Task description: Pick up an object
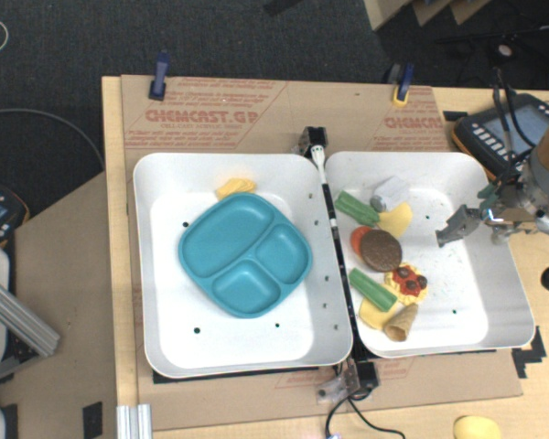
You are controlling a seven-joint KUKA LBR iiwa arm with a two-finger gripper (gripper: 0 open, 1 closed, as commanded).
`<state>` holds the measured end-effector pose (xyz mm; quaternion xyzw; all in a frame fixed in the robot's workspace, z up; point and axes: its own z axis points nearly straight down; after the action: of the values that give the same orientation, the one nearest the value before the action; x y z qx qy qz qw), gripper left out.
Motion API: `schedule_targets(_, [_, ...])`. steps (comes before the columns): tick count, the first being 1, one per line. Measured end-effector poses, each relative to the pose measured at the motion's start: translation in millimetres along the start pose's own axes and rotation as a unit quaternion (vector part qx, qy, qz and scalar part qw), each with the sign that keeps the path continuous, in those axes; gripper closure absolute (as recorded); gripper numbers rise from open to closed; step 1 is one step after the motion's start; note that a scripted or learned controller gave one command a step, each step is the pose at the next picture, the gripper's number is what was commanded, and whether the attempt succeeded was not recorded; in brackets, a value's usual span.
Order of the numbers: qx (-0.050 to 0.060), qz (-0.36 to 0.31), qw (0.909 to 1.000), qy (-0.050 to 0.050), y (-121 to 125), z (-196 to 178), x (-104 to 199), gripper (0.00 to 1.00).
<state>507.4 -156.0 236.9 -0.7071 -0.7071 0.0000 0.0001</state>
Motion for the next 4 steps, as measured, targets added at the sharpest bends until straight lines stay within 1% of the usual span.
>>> schedule_targets(1, [0.006, 0.000, 1.0000, 0.002, -32, 118, 17, 0.00])
schedule_targets(2, [-0.002, 0.001, 1.0000, -0.001, -28, 101, 15, 1.00])
schedule_targets(3, [-0.003, -0.005, 1.0000, 0.001, -27, 50, 116, 1.00])
schedule_targets(4, [-0.004, -0.005, 1.0000, 0.001, -27, -22, 206, 1.00])
